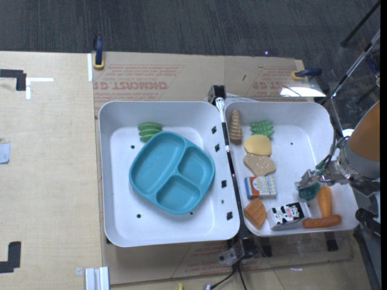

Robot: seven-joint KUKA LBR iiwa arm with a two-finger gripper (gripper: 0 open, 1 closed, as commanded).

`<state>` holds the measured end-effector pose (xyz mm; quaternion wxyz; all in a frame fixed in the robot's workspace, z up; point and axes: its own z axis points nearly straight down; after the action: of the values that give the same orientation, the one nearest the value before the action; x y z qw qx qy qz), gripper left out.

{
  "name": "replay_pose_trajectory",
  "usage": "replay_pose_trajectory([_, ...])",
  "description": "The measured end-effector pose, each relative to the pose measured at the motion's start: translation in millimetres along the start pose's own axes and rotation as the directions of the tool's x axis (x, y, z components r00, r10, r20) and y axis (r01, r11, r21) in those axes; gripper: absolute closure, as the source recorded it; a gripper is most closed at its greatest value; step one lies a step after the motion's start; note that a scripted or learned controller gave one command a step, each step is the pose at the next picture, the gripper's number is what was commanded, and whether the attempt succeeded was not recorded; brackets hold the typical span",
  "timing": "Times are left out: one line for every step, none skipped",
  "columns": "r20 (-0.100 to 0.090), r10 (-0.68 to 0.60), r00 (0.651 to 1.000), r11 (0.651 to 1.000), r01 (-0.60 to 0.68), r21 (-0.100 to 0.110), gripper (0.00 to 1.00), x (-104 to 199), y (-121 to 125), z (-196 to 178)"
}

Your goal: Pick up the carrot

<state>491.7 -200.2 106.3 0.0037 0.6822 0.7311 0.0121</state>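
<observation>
I am looking at the near edge of the right white plastic bin first. A long orange-red toy sausage is lying there, and beside it a small black-and-white milk carton and a brown waffle-like toy.

Just behind the sausage, the short orange plastic carrot is lying along the bin floor, with its teal-green top pointing toward my claw. My claw is hanging right over that green end. I am not able to tell how my claw is set or whether it has hold of anything.

I am guessing the carrot is light, hard and smooth, so it may slip or roll away. I think the fat orange middle is the best spot to squeeze, across its sides, not the thin tip.

Farther back, a red-and-white box, a tan bread slice, a yellow lemon-like toy and a green leafy toy are sitting. In the left white bin, a blue split plate is resting.
</observation>
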Motion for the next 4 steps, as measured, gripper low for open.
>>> replay_pose_trajectory([0.017,0.140,0.990,0.990,-0.140,0.019,1.00,54,67,-134])
replay_pose_trajectory([0.017,0.139,0.990,0.990,-0.139,0.020,0.00,53,67,-134])
replay_pose_trajectory([0.019,0.292,0.956,0.956,-0.292,0.020,0.00,-13,3,-53])
replay_pose_trajectory([0.013,0.298,0.954,0.954,-0.298,0.015,0.00,-8,-8,2])
